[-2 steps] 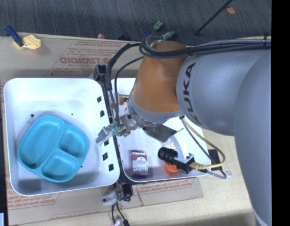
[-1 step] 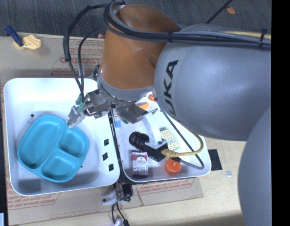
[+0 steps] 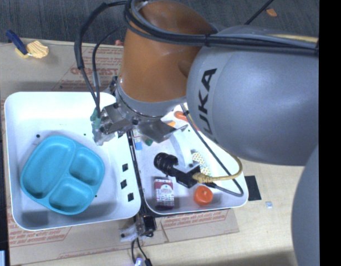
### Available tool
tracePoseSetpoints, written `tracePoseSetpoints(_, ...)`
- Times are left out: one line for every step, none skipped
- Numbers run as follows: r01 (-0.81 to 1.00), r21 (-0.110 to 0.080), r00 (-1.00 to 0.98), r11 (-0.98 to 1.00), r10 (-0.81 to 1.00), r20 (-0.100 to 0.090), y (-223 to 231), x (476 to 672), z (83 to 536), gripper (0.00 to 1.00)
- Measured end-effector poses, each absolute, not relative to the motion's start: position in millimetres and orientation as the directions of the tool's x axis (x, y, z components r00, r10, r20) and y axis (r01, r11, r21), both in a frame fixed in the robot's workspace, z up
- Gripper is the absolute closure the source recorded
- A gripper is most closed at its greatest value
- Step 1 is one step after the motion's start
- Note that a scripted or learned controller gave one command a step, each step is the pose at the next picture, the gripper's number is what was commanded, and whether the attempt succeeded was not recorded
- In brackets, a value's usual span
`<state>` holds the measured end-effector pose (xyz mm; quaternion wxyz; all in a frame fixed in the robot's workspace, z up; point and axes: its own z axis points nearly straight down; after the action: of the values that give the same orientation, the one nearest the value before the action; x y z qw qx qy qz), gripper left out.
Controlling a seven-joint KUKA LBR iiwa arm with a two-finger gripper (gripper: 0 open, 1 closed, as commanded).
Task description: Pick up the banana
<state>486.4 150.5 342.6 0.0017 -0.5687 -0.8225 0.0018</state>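
Observation:
My gripper [image 3: 106, 127] hangs low over the right edge of the left bin [image 3: 15, 148], close to the wall it shares with the right bin [image 3: 237, 198]. The grey and orange arm covers most of the right bin, and I cannot make out a banana among the things that show around it. Nothing is seen held at the gripper.
A blue divided plate [image 3: 62, 173] lies in the left bin's front half. At the front of the right bin lie a dark red box [image 3: 164, 192], a small orange round thing [image 3: 203, 195] and a patterned packet [image 3: 198, 159]. An orange sliver [image 3: 181, 116] peeks from under the arm.

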Motion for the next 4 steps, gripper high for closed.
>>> tracePoseSetpoints(0.912,0.000,-0.410,0.410,0.912,0.000,99.7,476.5,373.1,1.00)
tracePoseSetpoints(0.909,-0.002,-0.417,0.417,0.909,0.000,100.8,476.8,383.2,1.00)
tracePoseSetpoints(0.910,-0.004,-0.415,0.415,0.910,0.001,56.6,475.9,284.0,1.00)
tracePoseSetpoints(0.874,-0.001,-0.485,0.485,0.874,-0.001,-40.6,476.5,300.5,1.00)
